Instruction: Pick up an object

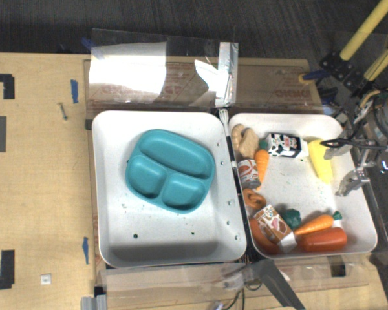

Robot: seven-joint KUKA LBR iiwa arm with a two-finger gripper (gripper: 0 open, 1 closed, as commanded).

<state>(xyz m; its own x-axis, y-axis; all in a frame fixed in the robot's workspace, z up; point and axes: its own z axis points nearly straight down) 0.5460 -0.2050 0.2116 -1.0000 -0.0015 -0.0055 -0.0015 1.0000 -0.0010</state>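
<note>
Over the right-hand rim of the right bin (370, 236), low and just above the floor: the gripper (354, 173), with nothing seen in it. Wide or narrow, cannot tell; too much clutter of metal and cable there to read.

Looks like the approach step, with no grasp made yet. Nearest candidate: the yellow piece (320, 160), lying in the right bin's upper right part, just inboard of the gripper and apart from it.

Next move, as a guess: shift inward from the right bin's rim, centre over the yellow piece, line up across its narrow width, then descend and close. Worth minding the right bin's wall close by.

Yellow piece: longish, smooth, plain bright yellow, lying flat with bare bin floor around it. Probably hard plastic and somewhat slippery.

Other candidates, along the right bin's lower edge: a carrot (315, 225) touching a red-orange piece (323, 239), more crowded. Near the right bin's top edge: a cow-patterned carton (284, 145).
</note>
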